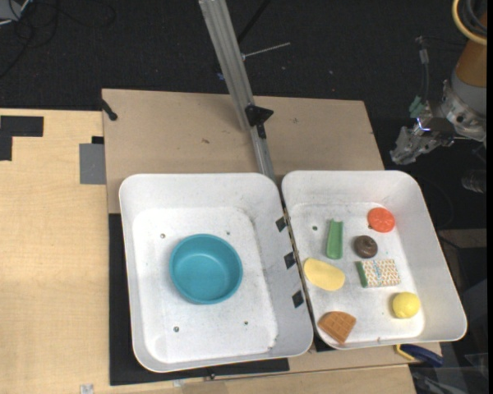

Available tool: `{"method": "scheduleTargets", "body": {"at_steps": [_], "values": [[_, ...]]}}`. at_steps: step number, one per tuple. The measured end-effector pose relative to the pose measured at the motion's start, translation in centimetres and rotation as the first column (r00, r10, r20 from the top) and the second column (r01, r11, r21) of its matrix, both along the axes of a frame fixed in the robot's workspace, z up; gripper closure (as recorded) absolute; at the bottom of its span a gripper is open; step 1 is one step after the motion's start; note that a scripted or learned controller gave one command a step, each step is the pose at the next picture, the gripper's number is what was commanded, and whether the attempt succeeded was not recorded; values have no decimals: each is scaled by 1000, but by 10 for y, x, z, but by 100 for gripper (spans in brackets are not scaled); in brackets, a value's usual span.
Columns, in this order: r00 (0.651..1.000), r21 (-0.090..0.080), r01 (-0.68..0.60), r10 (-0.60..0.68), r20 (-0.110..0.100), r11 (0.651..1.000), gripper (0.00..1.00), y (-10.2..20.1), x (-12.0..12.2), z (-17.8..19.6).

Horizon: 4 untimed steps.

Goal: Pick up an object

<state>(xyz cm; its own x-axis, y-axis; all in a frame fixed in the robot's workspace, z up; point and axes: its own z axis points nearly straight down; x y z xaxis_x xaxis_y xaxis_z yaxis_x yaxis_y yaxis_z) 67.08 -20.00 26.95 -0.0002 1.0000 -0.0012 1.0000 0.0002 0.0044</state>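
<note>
Dark floor and loose cables framed a pale wooden surface point(41, 245) carrying two shallow white bins side by side. Off the right bin's far right corner, the end effector point(416, 140) hung above the dark floor, well apart from every object; whether it was spread or pressed together could not be told at that size and blur, and nothing showed in it. Nearest to it, in the right bin point(345, 189), lay an orange-red round piece point(381, 219), a dark brown disc point(365, 245), a green stick point(334, 239), a patterned block point(379, 272), a yellow oval point(324, 274), a yellow ball point(405, 304) and a tan wedge point(338, 327). Farther off, the left bin point(140, 195) held a teal bowl point(205, 268). By my reading the task stood at its approach, with no grasp begun; the next move called for travelling in over the right bin's rim and descending on one piece. The orange-red piece sat near the far right wall, leaving little side clearance, while the bin's far half offered open room. A slanted metal rail point(234, 72) stood behind the bins, away from that path.
</note>
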Motion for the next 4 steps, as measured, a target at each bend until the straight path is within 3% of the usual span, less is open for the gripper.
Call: {"method": "scheduleTargets", "body": {"at_steps": [1,4], "values": [[1000,1,-3,3,-3,1000,100,57,-13,3],[1000,2,-3,3,-6,1000,100,215,-56,-34]]}}
